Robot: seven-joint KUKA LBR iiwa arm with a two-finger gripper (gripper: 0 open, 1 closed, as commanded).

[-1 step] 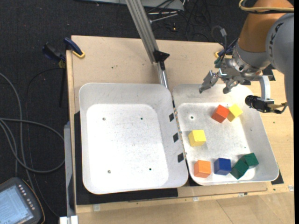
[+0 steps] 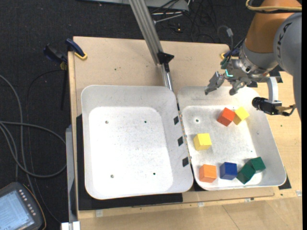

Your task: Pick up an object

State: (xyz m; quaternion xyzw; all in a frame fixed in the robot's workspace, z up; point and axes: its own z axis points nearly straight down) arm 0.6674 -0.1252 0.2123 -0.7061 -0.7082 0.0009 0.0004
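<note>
My gripper point(image 2: 223, 85) hangs above the far rim of the right bin point(image 2: 266, 128), its two fingers spread open with nothing between them. Several small blocks lie in that bin. A red-orange block point(image 2: 225, 117) and a small yellow block point(image 2: 241, 114) touch each other just below and to the right of the gripper. A larger yellow block point(image 2: 202, 141) sits near the bin's middle left. Along the near edge lie an orange block point(image 2: 207, 173), a blue block point(image 2: 229, 170) and two green blocks point(image 2: 251, 169) side by side.
The left bin point(image 2: 127, 140) stands beside the right one, with black clips along the shared edge. A slanted metal pole point(image 2: 147, 28) runs down to the bench behind the bins. Blue and yellow clamps point(image 2: 67, 51) grip the bench's far left corner.
</note>
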